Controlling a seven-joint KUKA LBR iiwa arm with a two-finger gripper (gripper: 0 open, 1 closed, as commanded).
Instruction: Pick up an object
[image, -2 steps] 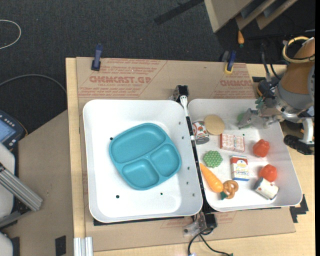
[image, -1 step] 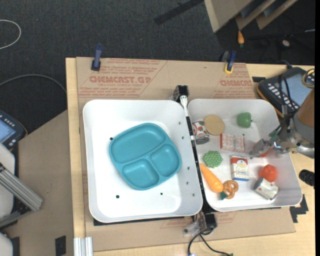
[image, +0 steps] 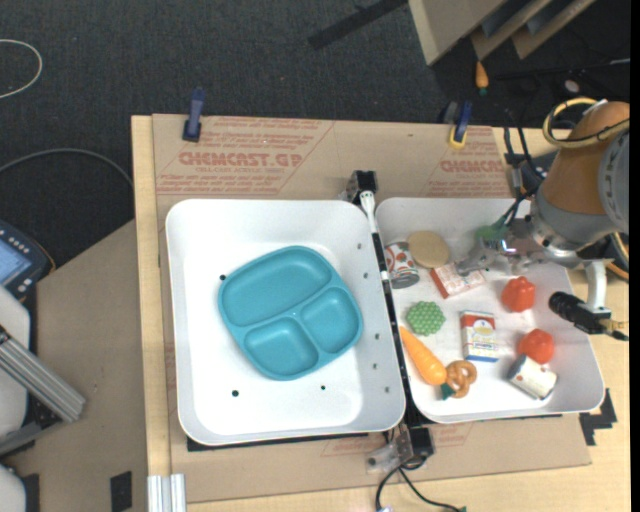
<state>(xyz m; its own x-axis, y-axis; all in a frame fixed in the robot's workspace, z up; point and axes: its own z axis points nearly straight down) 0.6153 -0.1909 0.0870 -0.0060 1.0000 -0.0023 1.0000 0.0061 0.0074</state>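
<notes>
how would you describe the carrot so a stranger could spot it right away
Look in the right bin, the one crowded with small toy foods, not the left bin holding the blue divided plate. Along its left wall, toward the near corner, lies the carrot. It is the only long, tapering orange piece, set between the green round piece and the pretzel.

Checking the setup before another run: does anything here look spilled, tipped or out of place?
Nothing looks spilled or damaged. The blue divided plate sits flat but askew in the left bin. In the right bin, the carrot lies against the dividing wall, touching the pretzel, and the small can lies on its side.
</notes>
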